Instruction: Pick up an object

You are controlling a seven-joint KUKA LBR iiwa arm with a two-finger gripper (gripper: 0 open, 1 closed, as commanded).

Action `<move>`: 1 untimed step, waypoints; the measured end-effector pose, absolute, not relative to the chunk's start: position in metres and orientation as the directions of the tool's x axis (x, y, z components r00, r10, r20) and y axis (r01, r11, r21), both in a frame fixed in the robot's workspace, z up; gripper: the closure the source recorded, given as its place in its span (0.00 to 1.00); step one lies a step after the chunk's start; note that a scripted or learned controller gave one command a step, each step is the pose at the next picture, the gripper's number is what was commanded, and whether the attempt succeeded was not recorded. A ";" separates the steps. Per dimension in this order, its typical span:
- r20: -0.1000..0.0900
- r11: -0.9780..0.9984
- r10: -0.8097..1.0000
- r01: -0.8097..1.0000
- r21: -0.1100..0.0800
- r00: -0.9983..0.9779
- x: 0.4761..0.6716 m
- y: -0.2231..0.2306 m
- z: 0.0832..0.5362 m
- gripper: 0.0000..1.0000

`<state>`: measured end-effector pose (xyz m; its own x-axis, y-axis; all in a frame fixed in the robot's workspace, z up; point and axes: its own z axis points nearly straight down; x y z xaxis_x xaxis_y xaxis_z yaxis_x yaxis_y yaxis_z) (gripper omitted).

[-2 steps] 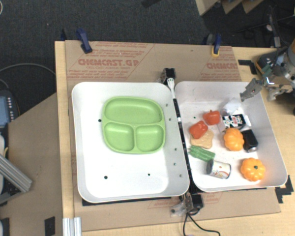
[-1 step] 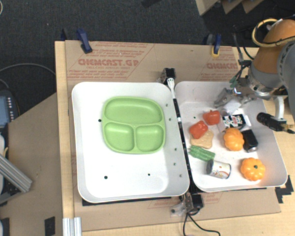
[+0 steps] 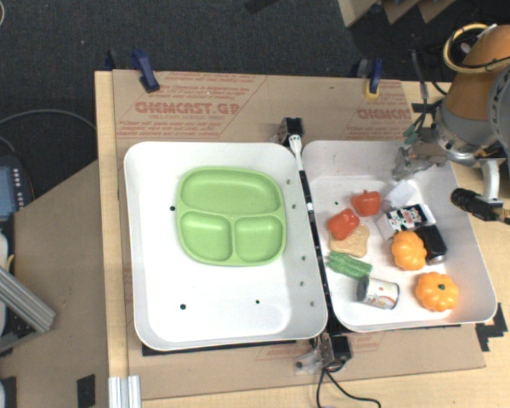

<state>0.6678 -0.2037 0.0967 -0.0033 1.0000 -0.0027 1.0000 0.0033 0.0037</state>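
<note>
Two bins: gripper over the right bin's far edge, its grasp impossible to tell.

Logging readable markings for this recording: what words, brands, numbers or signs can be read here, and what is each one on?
"CHEMCAST G P" in red, on the brown board under the bins; the last letters are faint.
Red print repeated on the board's far right: too blurred to read.
Small black-and-white packet in the right bin: markings too small to read.
Small can lying on its side: label unreadable.
</note>
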 end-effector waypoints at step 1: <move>0.005 0.007 1.000 1.000 -0.005 -0.007 0.623 -0.112 0.084 1.00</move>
